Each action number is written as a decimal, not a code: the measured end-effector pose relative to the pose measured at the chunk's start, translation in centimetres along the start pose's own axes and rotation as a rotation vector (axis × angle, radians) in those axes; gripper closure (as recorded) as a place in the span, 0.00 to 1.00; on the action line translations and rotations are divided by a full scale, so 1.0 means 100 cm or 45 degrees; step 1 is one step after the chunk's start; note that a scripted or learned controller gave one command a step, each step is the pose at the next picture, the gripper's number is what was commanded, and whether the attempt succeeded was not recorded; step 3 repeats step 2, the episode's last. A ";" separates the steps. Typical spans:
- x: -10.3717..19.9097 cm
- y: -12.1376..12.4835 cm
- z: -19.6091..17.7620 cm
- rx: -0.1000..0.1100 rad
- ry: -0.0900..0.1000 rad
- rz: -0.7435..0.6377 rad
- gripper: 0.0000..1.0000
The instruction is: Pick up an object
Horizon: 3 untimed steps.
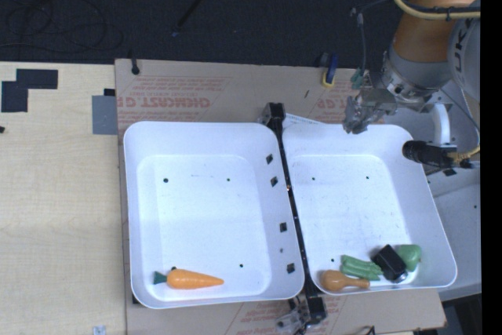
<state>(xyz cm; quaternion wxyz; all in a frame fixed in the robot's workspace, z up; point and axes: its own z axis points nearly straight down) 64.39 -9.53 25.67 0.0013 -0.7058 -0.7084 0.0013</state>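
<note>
Orange plastic carrot (194, 278) lies at the lower left of the frame, in the left white bin (141, 169). My gripper (357, 120) hangs at the upper right, over the right bin's far rim — carrying nothing that I can see. A green, black and tan cluster (376, 269) crowds the lower right corner — I may strike the wall or catch two together.

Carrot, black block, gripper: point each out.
carrot (194, 279): camera view, middle of its orange body.
black block (389, 262): camera view, centre of its top face.
gripper (358, 121): camera view, at its fingertips.
</note>
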 end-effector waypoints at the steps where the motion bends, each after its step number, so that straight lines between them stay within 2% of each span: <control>1: 0.009 0.000 -0.064 -0.009 -0.001 0.002 1.00; 2: 0.042 0.000 -0.101 -0.008 0.001 0.000 1.00; 3: 0.042 0.000 -0.101 -0.008 0.001 0.000 1.00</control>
